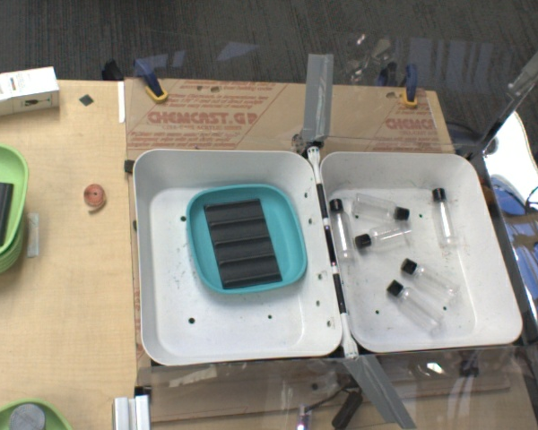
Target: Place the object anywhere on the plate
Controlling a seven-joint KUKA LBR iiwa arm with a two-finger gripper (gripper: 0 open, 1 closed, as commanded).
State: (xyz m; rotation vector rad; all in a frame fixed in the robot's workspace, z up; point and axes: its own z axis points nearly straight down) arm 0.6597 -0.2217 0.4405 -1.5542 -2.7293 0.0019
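A teal square plate [195, 233] with rounded corners lies in the middle of the left white bin [161, 312]. A dark grey ridged block [242, 243] covers most of the plate's floor. In the right white bin [484, 325] lie several clear vials with black caps. One vial [338, 229] lies along the bin's left wall, and another [442, 215] lies near the back right. Two vials [382, 209] [384, 236] are close together at the back middle. Two more [428, 278] [414, 303] rest towards the front.
Brown cardboard [215, 115] lies behind the bins, with a grey upright bar [318, 97] between them. On the wooden bench to the left are a green tray [4, 240], a small reddish disc [93, 195] and a white box [18, 90].
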